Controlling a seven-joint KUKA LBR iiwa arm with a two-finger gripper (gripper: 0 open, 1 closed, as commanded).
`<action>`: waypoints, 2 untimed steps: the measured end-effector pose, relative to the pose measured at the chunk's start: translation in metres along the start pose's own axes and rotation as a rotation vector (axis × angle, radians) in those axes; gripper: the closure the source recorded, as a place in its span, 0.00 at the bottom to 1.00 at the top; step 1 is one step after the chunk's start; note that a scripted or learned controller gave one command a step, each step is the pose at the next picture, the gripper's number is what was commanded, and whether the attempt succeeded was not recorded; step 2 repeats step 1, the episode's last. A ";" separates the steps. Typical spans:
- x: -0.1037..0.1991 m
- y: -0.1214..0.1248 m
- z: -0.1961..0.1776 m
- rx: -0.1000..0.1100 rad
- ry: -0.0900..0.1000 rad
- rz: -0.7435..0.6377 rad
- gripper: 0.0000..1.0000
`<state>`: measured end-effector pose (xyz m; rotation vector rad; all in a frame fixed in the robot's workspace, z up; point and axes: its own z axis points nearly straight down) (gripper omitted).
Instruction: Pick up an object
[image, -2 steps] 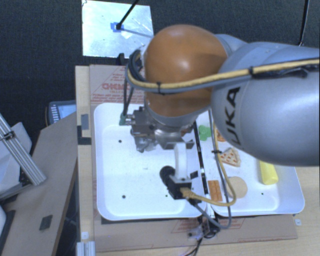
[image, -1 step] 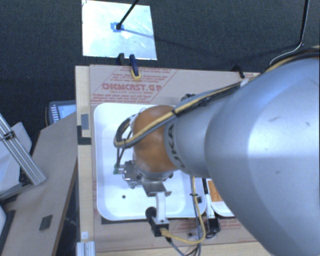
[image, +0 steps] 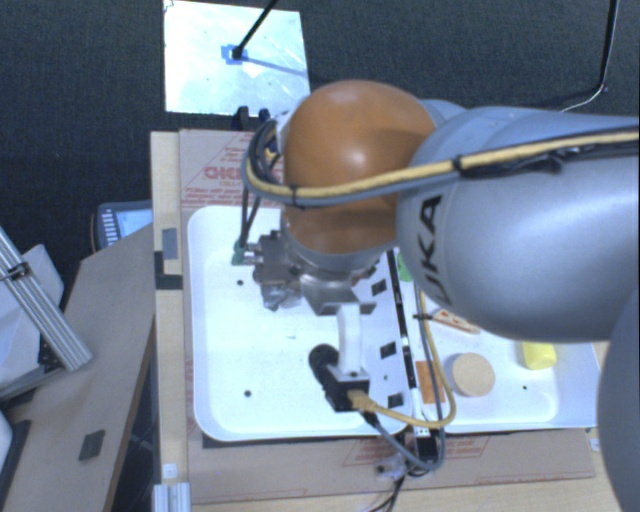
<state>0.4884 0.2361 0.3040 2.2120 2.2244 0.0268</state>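
My gripper (image: 278, 282) hangs under the big orange wrist band, low over the upper middle of the left white bin (image: 225, 330). The wrist hides its tips. In the right bin (image: 540, 405) lie a round wooden disc (image: 472, 374), a yellow block (image: 538, 354) and a flat red-and-white piece (image: 455, 321). A bit of green (image: 403, 268) peeks out beside the arm. The grey arm covers most of the right bin.
A brown cardboard sheet (image: 215, 170) lies under the bins. A tan board (image: 105, 330) and a metal rail (image: 45, 310) stand to the left of the bench. The divider between the bins (image: 418, 375) runs below the wrist.
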 end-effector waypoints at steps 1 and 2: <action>-0.094 -0.002 0.026 0.017 -0.011 0.012 1.00; -0.094 -0.002 0.026 0.017 -0.011 0.012 1.00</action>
